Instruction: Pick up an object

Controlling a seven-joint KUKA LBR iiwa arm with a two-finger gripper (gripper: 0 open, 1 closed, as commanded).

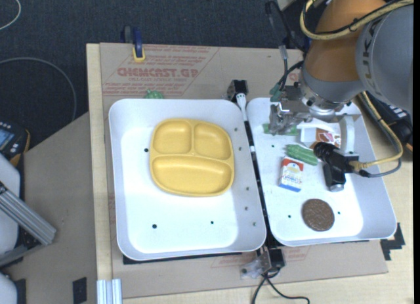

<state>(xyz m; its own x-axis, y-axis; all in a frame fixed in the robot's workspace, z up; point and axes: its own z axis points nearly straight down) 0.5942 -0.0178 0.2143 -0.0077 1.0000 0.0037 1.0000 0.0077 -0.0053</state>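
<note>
My gripper (283, 120) hangs low over the far left part of the right bin (367, 220), under the grey and orange arm. A small green thing (270, 128) lies just to its left, close to or touching it; I cannot tell which. A green pod-shaped object (302, 153) lies a little in front of the gripper. A small blue, white and red box (291, 174) lies nearer the bin's middle. A brown round disc (318, 215) sits toward the front. A red and white packet (327, 137) lies partly under the wrist.
The left bin (131, 217) holds a yellow divided plate (192, 157) in its far half. A raised rim runs between the two bins (252, 165). The bins rest on a cardboard sheet (164, 69).
</note>
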